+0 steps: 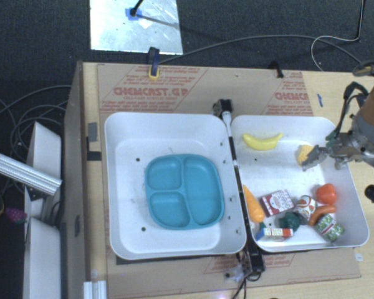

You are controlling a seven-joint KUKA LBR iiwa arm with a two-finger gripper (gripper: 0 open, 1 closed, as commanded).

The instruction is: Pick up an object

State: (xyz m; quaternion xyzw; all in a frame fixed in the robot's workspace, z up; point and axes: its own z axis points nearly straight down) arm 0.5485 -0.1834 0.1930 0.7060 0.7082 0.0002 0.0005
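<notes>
Two white bins sat side by side: the left bin (124, 167) bore a blue divided plate (184, 190); over the right bin (355, 220), the gripper (327, 154) hung with fingers spread, beside a yellow piece (305, 152), above a banana (262, 141)

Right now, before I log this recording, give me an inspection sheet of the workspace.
Surface: bench bearing left bin and right bin.
Job's things: in right bin, banana, carrot, red carton, tomato, green can; yellow piece by the gripper.
Clutter: blue divided plate in left bin.
Grippers: gripper over right bin's far right.
Cables: black cable behind bench.
Surroundings: silver sheet on dark floor.
</notes>
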